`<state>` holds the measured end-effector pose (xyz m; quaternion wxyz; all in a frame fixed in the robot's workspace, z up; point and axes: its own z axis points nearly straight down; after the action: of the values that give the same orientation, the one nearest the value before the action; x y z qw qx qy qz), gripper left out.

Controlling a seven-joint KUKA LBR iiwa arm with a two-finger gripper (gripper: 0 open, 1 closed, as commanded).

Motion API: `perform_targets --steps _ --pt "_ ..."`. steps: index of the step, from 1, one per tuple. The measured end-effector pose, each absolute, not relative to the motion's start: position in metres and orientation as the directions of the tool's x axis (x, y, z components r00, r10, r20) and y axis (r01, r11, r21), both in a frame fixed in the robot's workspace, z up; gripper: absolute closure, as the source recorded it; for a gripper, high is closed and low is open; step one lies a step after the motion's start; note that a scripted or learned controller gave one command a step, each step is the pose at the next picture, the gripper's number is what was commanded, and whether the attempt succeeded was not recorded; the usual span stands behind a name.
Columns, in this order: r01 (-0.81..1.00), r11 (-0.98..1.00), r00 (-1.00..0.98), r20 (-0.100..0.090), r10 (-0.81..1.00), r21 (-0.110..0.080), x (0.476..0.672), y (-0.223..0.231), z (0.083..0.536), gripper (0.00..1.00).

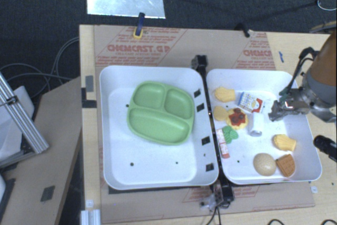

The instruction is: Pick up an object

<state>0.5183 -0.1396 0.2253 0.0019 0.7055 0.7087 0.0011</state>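
Objects to pick: several small toy foods lie in the right bin [303, 129], all on its floor, none lifted.
Nearest ones to me: a small white carton with red and blue print [249, 101] lies just left of my gripper, and a yellow piece [284, 142] lies just below it in the view.
Middle of the bin: a yellow piece with red on top [237, 118], a green piece [230, 134] next to it, and a small grey object [255, 131] to their right.
Upper left of the bin: another yellow piece [225, 94], apart from the carton.
Front of the bin: a beige round roll [265, 164] and a brown waffle-like piece [286, 165], touching or almost touching each other.
Left edge of the bin: a thin white and red stick [223, 144] lies along the wall.
My gripper [280, 109]: it is over the right part of the right bin, low, near the carton. I cannot tell if it is wide or narrow, and I see no object in it.
My arm [322, 79]: it comes in from the right side of the view.
Left bin [113, 129]: it holds a green divided plate [160, 112] with three sections.
Desk [158, 45]: it carries both bins side by side.
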Motion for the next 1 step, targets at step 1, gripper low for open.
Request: perform_targets --steps 1 --pt "1.0 0.009 -0.009 0.0 1.0 0.005 0.5528 -0.1023 0.2345 1.0"
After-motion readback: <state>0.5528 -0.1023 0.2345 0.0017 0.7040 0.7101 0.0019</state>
